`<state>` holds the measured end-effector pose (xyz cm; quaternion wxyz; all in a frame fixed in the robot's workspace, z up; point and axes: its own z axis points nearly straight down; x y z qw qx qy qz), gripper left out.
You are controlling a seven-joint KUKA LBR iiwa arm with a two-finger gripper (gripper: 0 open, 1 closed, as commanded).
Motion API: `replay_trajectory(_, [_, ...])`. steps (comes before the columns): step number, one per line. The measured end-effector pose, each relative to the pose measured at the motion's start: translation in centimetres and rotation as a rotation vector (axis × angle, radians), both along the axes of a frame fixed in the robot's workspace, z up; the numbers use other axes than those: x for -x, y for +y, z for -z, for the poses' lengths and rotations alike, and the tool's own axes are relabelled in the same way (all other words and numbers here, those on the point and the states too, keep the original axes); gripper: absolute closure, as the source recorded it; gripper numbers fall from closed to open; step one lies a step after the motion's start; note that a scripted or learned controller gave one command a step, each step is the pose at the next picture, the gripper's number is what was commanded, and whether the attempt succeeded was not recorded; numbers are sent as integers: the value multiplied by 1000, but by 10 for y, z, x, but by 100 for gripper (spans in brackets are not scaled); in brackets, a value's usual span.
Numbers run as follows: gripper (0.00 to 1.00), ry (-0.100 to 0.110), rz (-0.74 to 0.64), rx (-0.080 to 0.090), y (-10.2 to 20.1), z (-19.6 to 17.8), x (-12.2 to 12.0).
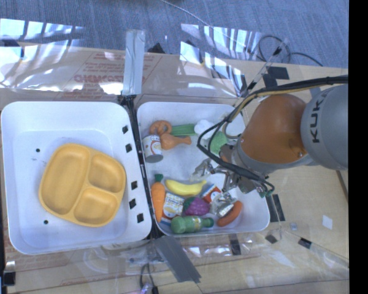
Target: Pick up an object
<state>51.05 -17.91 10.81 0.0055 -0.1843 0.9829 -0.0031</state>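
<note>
A grey arm (331, 127) with an orange band (276, 130) reaches in from the right over the right-hand shallow white bin (172, 112), its two-finger tool (224, 185) low among a heap of toy food. Whether the tool's fingers are apart or together cannot be told from this slanted view, and nothing is seen clamped between them. Just left of the tool lies a yellow plastic banana (184, 187), with a purple toy bunch of grapes (198, 207) and a small printed carton (172, 204) below it. An orange plastic carrot (158, 199) rests against the bin's left wall, a green toy vegetable (190, 224) lies along the near edge, and a red-orange sausage-shaped piece (230, 213) sits beneath the tool. Farther back are a small labelled tin can (151, 147), a brown toy pretzel (160, 127) and a tan drumstick-like piece (173, 141). The left-hand white bin (24, 121) on the worktop carries a yellow three-compartment plastic plate (81, 184).
</note>
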Motion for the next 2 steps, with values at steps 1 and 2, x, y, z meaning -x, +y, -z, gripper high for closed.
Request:
replay_trajectory(1, [0, 7, -330, 0, -29, -29, -83])
replay_trajectory(2, [0, 8, -498, 0, -31, -25, -148])
